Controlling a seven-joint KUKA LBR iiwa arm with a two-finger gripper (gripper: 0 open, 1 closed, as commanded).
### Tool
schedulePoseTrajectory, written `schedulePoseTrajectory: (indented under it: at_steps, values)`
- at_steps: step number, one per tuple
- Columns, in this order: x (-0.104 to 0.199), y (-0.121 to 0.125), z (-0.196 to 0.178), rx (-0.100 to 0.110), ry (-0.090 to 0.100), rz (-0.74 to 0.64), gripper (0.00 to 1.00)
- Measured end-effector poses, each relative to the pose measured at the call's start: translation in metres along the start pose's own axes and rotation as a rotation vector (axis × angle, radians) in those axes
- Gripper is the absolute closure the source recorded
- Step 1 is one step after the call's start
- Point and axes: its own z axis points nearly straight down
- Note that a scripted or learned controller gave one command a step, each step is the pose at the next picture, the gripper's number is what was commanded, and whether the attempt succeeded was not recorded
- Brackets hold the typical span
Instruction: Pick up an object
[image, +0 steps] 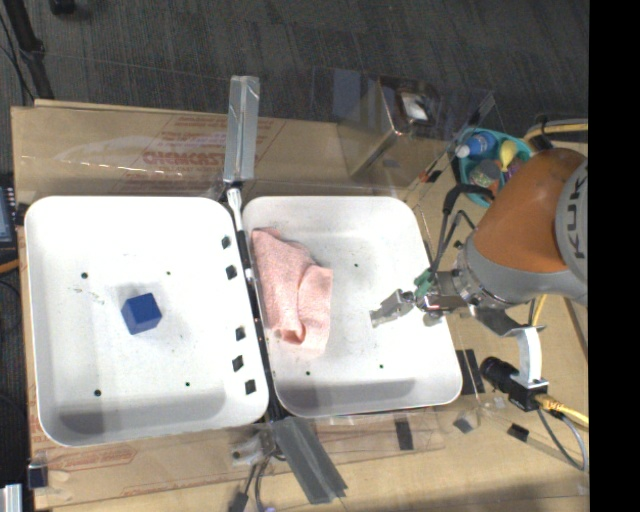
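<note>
Claw (388, 309) of the grey arm hangs in the right white bin (400, 385); I cannot tell its state. Soft pink folded cloth (292, 290) lies nearby, by the left wall. Best reach over its puffy middle, then drop straight down.

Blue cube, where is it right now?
The blue cube sits alone in the left bin, slightly left of its middle, far from the pink cloth in the right bin.
</note>
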Motion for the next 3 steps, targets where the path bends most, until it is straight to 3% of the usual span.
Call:
schedulePoseTrajectory:
  at_steps: [1, 2, 3]
  values:
    - [0.069, 0.051, 0.017, -0.001, -0.001, -0.025, 0.0]
    - [0.059, 0.052, 0.123, 0.001, 0.0, -0.096, 0.0]
    - [0.059, 0.052, 0.114, 0.002, 0.0, -0.101, 1.0]
